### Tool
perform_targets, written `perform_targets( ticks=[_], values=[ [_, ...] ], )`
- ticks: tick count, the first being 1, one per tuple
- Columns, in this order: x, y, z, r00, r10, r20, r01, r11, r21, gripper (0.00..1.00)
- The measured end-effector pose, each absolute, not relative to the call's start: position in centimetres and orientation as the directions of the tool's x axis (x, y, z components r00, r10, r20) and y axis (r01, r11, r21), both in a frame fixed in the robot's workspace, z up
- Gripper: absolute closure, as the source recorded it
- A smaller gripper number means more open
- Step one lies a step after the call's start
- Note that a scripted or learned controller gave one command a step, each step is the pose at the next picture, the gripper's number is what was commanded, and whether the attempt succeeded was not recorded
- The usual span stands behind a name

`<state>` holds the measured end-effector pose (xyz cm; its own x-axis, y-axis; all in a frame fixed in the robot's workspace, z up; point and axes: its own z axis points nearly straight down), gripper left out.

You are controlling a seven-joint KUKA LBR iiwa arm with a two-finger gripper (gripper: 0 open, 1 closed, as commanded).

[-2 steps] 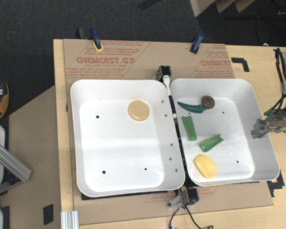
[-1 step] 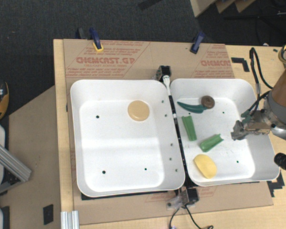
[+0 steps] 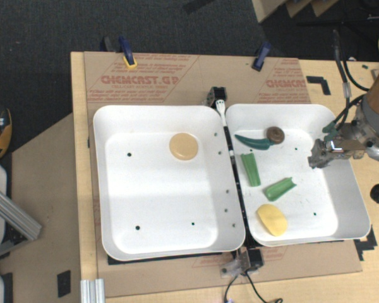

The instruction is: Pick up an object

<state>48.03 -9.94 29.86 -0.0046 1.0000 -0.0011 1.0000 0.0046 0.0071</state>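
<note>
My gripper point(image 3: 320, 155) hangs over the right side of the right bin point(image 3: 347, 197), reaching in from the right. Left of it in this bin lie a dark teal curved piece point(image 3: 254, 142), a small brown round thing point(image 3: 275, 134), an upright green block point(image 3: 251, 169), a tilted green block point(image 3: 279, 189) and a yellow lump point(image 3: 272, 219). The tilted green block is the nearest of them, below and to the left of the gripper, with bare bin floor in between. A tan round disc point(image 3: 184, 146) lies alone in the left bin point(image 3: 114, 169).
The two bins meet at a black divider rail point(image 3: 230, 169) on a cardboard-covered bench point(image 3: 177, 74). Blue clamps point(image 3: 126, 52) point(image 3: 261, 55) grip the bench's far edge. Cables point(image 3: 344, 68) run down toward the arm at the right.
</note>
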Motion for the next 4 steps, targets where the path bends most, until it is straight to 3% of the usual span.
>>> perform_targets(
  ticks=[2,3,4],
  values=[
    [48.0,3.3,40.2,-0.009,1.0,0.002,1.0,0.009,0.007,1.0],
    [49.4,6.9,52.1,-0.005,1.0,0.003,1.0,0.005,0.017,1.0],
    [48.8,11.0,50.5,-0.005,1.0,0.0,1.0,0.005,-0.003,1.0]
  ],
)
